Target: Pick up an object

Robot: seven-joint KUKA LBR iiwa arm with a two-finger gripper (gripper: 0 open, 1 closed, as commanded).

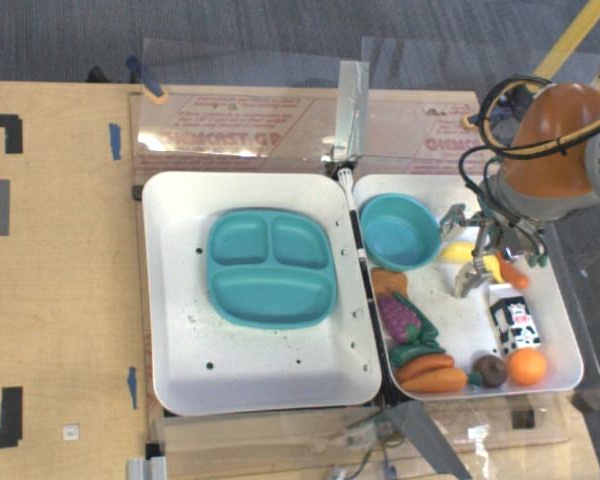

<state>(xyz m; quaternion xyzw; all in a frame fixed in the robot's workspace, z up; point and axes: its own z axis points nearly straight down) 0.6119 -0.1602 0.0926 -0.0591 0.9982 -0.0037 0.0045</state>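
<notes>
Reaching down from the right — pincer [472, 253] spread around a yellow item [460, 252] — right bin [565, 318].

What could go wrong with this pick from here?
1. The gripper hangs over a yellow piece beside the teal bowl; a finger could hit the bowl's rim.
2. The yellow piece is small and partly hidden, so the grasp may well miss.
3. The cow-print carton lies just below; it could get knocked.

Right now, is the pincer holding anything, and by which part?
Cannot be told: the pincer hangs over a yellow item in the right bin, with no clear grip visible.
</notes>
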